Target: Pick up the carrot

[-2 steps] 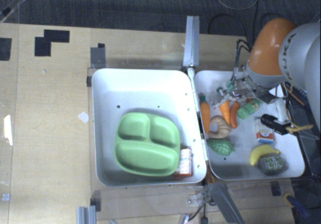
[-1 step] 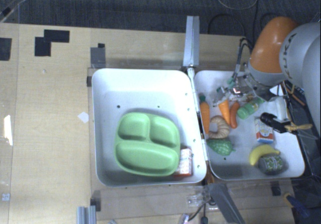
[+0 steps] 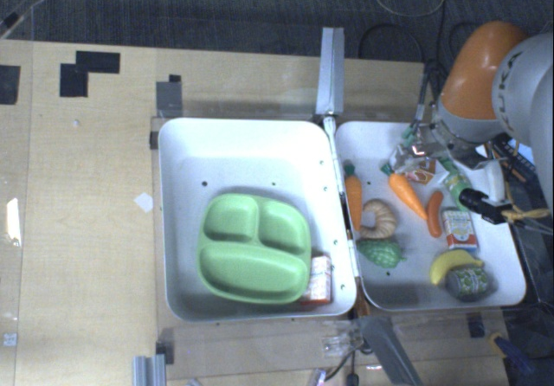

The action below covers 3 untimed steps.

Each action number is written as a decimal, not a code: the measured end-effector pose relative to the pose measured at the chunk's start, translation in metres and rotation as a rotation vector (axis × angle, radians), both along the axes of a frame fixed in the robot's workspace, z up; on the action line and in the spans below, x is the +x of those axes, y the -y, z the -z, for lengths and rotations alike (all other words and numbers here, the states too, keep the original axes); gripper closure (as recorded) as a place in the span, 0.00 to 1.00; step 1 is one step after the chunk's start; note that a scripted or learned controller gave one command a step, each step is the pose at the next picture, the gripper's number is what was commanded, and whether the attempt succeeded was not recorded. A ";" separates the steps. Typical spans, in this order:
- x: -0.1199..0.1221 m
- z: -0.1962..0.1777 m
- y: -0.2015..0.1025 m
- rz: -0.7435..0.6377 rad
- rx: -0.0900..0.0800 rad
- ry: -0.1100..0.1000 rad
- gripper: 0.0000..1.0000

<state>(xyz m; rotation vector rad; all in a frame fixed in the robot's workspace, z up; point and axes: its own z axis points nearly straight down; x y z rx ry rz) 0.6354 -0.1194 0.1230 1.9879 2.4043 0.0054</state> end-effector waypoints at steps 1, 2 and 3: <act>-0.060 0.028 -0.018 0.146 0.012 -0.009 1.00; -0.060 0.028 -0.018 0.147 0.012 -0.009 0.00; -0.090 0.033 0.029 0.076 0.013 -0.006 0.00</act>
